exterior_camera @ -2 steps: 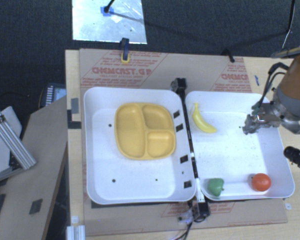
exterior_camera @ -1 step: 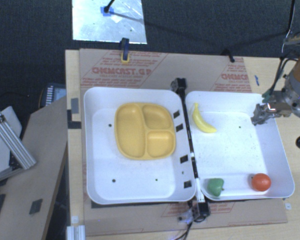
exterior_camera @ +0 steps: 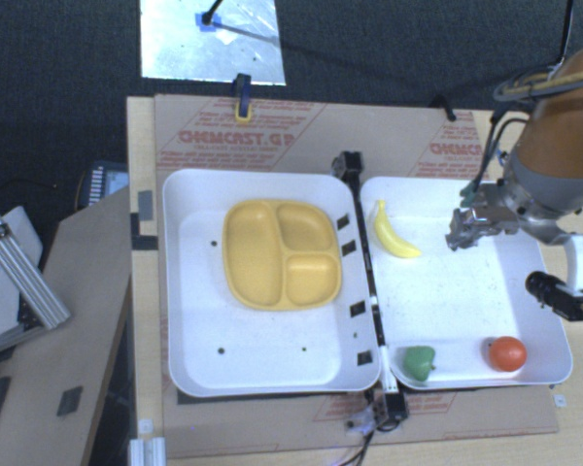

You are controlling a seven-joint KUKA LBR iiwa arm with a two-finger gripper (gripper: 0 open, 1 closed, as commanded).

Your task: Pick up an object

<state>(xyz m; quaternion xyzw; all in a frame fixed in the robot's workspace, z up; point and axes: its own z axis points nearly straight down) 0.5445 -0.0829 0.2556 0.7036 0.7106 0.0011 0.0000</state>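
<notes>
Green pepper (exterior_camera: 419, 361), orange ball (exterior_camera: 506, 353), banana (exterior_camera: 393, 232), perhaps beside gripper (exterior_camera: 463, 229)

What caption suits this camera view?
Gripper hovers over right bin beside banana; yellow plate in left bin.

Dark carpeted floor (exterior_camera: 58, 47) surrounds the tabletop (exterior_camera: 389, 129), which is covered by brown cardboard printed with red lettering. At 12 o'clock, a shiny metal sheet (exterior_camera: 212, 27) lies on the floor. At 9 o'clock, a tan side surface (exterior_camera: 73, 289) carries an aluminium rail (exterior_camera: 19, 270). A yellow clamp (exterior_camera: 243, 100) grips the cardboard's far edge.
</notes>
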